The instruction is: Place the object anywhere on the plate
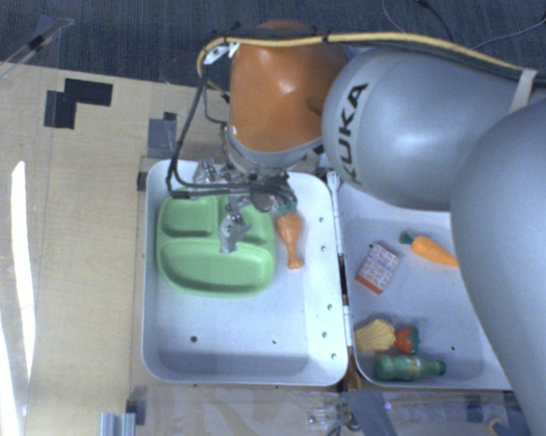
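Observation:
A green two-compartment plate lies in the upper part of the left white bin. An orange toy drumstick rests on the bin floor just off the plate's right edge, close to or touching it. My gripper hangs from the orange-banded wrist over the middle of the plate, near the ridge between the two compartments and to the left of the drumstick. I see nothing in it. The arm hides the back edge of the plate and bin.
The right bin holds a small red-and-white carton, a toy carrot, a yellow item, a small red-orange item and a green bottle. The big grey arm covers the upper right.

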